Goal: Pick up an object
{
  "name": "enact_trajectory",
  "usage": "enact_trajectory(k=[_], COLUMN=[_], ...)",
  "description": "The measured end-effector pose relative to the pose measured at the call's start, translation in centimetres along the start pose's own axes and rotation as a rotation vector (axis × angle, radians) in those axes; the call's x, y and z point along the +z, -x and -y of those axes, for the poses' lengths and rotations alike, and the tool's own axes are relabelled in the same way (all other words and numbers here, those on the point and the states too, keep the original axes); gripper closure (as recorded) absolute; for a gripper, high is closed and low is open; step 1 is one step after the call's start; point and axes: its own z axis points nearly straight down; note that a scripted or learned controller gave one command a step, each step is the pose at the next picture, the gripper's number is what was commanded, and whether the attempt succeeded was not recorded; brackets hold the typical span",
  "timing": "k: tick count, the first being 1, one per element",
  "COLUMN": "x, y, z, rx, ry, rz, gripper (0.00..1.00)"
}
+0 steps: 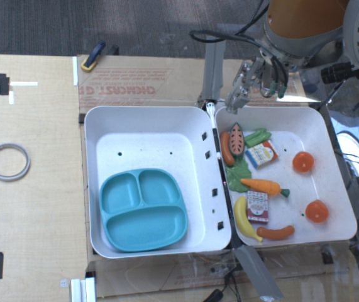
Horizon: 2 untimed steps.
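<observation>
- Camera view, near edge of right bin (346,231): sausage (276,233), banana (245,220) and small carton (257,207) crowded together, touching; a poor first choice.
- Further in: near tomato (317,211) lying well apart from the rest, far tomato (303,162) beyond it, also apart; likely the easiest targets.
- Far side: gripper (237,99) hanging above the bin's far left corner, nothing seen in its hold; how wide open, cannot tell.
- Best approach: centre over one tomato, descend straight, close gently against rolling.
</observation>
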Motion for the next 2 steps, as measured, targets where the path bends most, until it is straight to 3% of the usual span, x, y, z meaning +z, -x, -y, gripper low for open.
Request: enact_trajectory(k=[1, 2], x=[-4.8, 2.9], y=[3.7, 2.6], z=[6.2, 2.5], rx=[0.118, 0.034], ry=[0.000, -0.001], rz=[0.002, -0.002], gripper=[1.00, 1.00])
